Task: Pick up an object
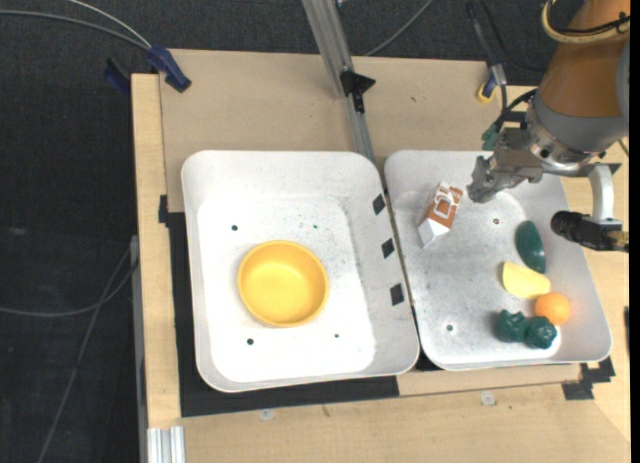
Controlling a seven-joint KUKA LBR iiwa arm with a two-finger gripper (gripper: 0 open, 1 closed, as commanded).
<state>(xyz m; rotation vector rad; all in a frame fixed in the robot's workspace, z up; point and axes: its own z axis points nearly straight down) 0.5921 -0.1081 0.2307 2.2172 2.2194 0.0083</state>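
1. you cannot tell how the gripper (pixel 482 183) stands at its tip; it is a dark lump and nothing shows clamped in it.
2. it hangs just right of the small carton (pixel 440 213), apart from it, likely lining up for a grasp there.
3. the carton lies tilted in the right bin (pixel 405 166), upper left part, well apart from the rest, so it looks the easiest pick.
4. far right of the carton sit a green piece (pixel 530 245), a yellow piece (pixel 523 279), an orange ball (pixel 552 307) and a dark green lump (pixel 524 328), crowded together.
5. left of the carton, the left bin (pixel 215 176) holds a yellow bowl (pixel 283 283).
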